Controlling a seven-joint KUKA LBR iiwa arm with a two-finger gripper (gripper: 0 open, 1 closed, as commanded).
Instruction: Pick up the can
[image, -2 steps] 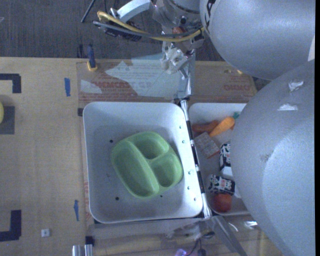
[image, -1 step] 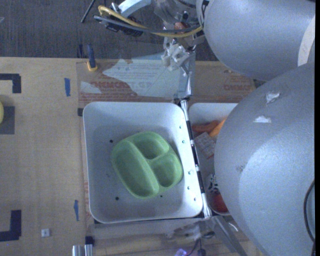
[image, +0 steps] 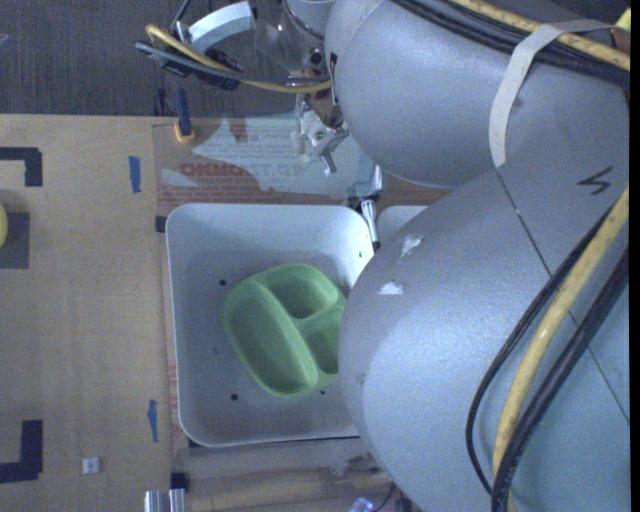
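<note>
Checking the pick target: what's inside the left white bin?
A green divided tray lies in the white bin. No can is seen there. The arm covers the bin's right side, so that part is hidden.

Grey arm (image: 470, 300) bulks across the right half, blocking most of the right bin (image: 400, 216). Yellow and black cables (image: 540, 340) run along its casing. Left white bin (image: 200, 300) holds a green divided tray (image: 275, 335), its right edge tucked under the arm. Tan table (image: 80, 330) lies to the left, marked with blue tape (image: 135, 174) and black corner marks (image: 25, 165).
</note>
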